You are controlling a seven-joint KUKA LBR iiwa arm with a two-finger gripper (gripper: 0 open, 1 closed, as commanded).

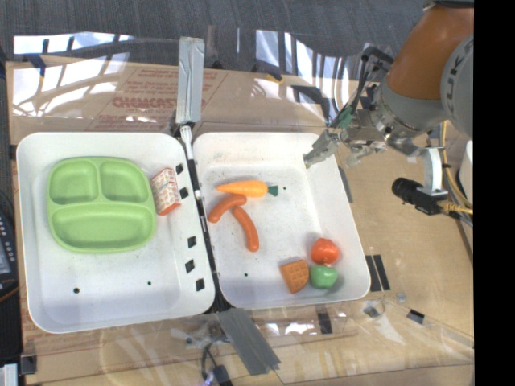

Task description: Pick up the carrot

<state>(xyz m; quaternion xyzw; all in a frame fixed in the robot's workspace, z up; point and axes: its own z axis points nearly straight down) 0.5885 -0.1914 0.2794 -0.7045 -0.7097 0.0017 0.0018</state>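
Eyeing carrot in right bin: looks light, stiff, smooth plastic, likely slippery. Best pinch across thick orange middle. My claw above bin corner; clenched or released, cannot tell.

this looks like a robotics lab, not a home. a grey and orange industrial arm with loose cables stands at a desk covered with cardboard and marked with strips of tape. two white bins hold plastic toy food and a green tray, and grey office carpet lies behind.
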